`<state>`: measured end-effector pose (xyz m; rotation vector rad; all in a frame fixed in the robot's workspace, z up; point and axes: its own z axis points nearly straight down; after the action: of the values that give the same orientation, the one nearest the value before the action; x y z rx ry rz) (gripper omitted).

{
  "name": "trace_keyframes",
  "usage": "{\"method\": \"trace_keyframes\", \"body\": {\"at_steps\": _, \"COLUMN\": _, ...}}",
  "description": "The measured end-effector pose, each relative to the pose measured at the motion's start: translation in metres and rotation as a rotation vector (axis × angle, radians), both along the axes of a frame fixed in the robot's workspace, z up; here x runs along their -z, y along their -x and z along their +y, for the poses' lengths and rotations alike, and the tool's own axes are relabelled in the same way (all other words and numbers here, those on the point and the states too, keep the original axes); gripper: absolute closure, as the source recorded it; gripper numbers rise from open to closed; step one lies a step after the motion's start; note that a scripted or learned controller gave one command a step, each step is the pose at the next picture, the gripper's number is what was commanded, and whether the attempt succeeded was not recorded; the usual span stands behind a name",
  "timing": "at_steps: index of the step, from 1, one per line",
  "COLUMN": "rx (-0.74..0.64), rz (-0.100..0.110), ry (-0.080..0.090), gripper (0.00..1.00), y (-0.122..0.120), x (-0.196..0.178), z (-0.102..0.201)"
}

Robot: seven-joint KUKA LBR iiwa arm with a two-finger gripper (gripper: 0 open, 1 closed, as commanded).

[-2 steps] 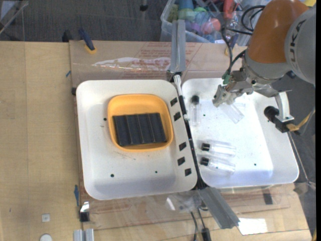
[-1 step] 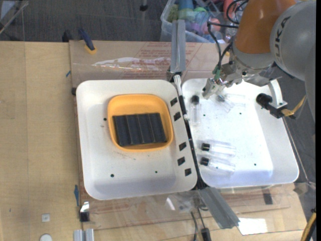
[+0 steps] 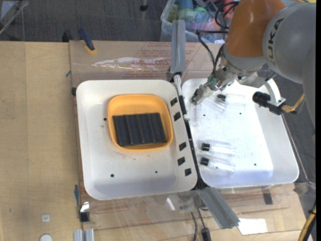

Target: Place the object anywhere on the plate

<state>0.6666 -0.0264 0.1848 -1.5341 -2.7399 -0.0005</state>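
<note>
An orange-yellow plate (image 3: 136, 100) sits in the left bin (image 3: 95, 149). A black ribbed rectangular object (image 3: 139, 129) lies flat on the plate, filling most of its middle. My gripper (image 3: 202, 91) hangs over the back left corner of the right bin (image 3: 266, 149), close to the divider between the bins. It is well to the right of the plate and apart from the black object. Nothing can be made out in the gripper.
Two clear vials with black caps (image 3: 217, 148) (image 3: 215, 162) lie at the front left of the right bin. A third vial (image 3: 228, 99) lies near the gripper. A crate of colourful items (image 3: 200, 4) stands behind the bins.
</note>
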Motion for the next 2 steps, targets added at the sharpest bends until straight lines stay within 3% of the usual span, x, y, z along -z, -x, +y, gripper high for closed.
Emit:
{"method": "trace_keyframes", "body": {"at_steps": 1, "rx": -0.088, "rz": -0.006, "ry": 0.001, "gripper": 1.00, "y": -0.001, "x": -0.038, "z": 0.017}}
{"method": "trace_keyframes", "body": {"at_steps": 2, "rx": -0.188, "rz": -0.001, "ry": 0.000, "gripper": 1.00, "y": 0.000, "x": -0.020, "z": 0.024}}
